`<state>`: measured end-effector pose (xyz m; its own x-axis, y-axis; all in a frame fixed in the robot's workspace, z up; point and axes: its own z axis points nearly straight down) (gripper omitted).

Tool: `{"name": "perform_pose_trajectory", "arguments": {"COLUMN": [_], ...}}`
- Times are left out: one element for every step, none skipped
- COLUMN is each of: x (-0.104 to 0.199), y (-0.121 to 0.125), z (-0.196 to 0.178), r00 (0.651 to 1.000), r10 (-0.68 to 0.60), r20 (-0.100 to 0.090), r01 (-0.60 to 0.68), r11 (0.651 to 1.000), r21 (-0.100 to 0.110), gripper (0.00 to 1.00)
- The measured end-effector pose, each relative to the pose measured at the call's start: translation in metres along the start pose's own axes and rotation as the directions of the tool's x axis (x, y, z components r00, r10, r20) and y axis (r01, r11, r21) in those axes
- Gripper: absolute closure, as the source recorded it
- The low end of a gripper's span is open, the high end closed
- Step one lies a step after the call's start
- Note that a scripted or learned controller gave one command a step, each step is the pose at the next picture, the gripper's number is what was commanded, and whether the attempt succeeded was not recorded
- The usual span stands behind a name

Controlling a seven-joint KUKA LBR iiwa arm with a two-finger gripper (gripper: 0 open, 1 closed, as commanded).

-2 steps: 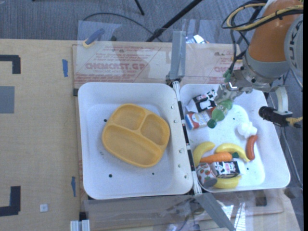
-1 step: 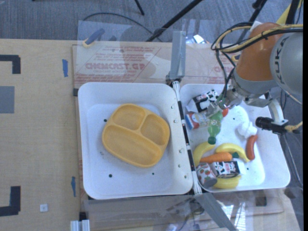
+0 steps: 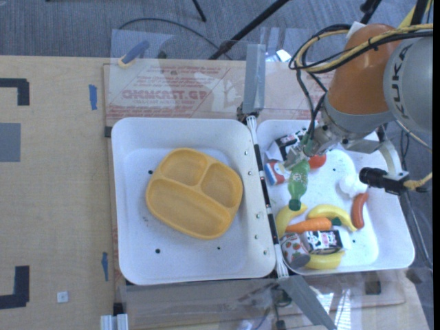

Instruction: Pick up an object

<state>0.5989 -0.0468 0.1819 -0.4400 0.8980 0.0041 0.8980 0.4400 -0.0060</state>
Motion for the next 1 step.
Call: {"name": "perform_pose_trajectory", "arguments": {"x": [0.024], "y": [0.0493], "z": [-0.0636], "r00": [0.999], "r10": [-0.036], "r20": [0.003], "r01": [0.036], "r11": [0.999], "r21": [-0.003], "gripper": [1.0]}}
